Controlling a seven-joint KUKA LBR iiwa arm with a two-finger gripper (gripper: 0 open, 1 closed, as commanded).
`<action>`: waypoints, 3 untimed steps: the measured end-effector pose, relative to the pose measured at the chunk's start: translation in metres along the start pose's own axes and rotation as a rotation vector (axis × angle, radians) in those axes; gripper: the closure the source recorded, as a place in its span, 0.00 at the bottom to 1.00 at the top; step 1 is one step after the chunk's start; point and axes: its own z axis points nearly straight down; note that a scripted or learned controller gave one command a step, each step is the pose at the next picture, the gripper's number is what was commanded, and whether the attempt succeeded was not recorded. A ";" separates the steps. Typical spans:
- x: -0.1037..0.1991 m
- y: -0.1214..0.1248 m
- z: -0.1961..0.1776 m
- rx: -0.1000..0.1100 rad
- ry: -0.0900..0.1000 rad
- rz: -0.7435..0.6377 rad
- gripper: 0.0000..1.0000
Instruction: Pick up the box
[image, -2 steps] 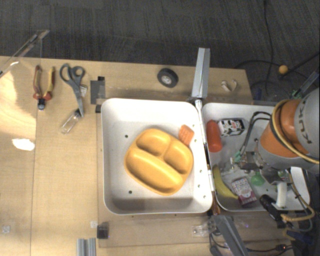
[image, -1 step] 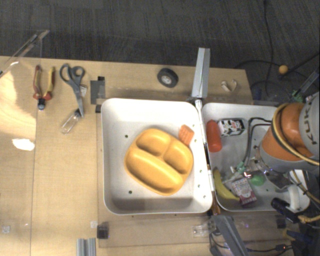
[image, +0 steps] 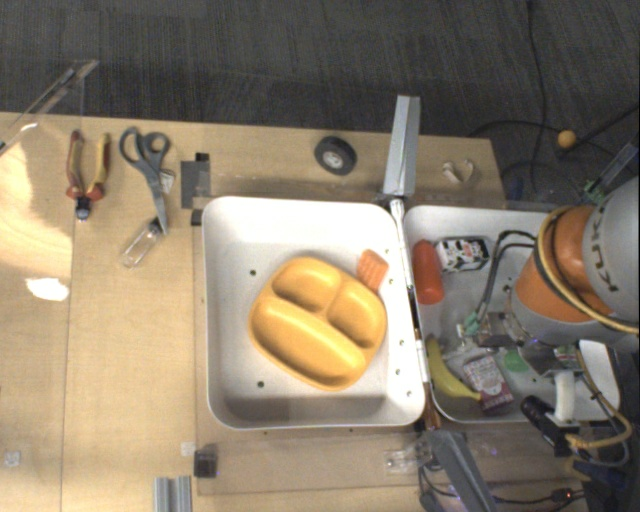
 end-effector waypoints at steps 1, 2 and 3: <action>0.004 0.004 -0.010 -0.006 0.006 -0.008 1.00; 0.003 0.004 -0.010 -0.007 0.003 -0.006 0.00; -0.005 0.002 0.002 0.001 0.011 0.084 0.00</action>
